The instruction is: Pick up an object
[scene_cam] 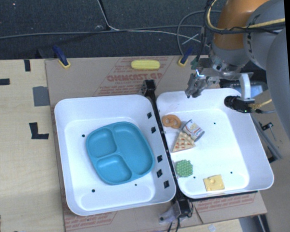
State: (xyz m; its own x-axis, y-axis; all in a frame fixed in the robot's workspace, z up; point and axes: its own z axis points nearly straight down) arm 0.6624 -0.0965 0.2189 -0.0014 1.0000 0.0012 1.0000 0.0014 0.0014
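My gripper [195, 89] hangs over the far rim of the right bin [237, 145], well above its contents, with nothing between its fingers. In that bin lie a brown pretzel-like ring [171, 121], a small silver and red packet [192, 130], a waffle-patterned wedge [182, 142], a green bumpy ball [184, 168] and a yellow cheese-like block [214, 183]. All of them sit in the left half of the bin, nearer to me than the gripper.
The left bin [72, 143] holds a blue divided plate [119, 152]. A yellow banana-shaped piece [145, 64] lies on the cardboard behind the bins. Black clips [149, 87] join the bins along their shared wall. Cables loop above the arm.
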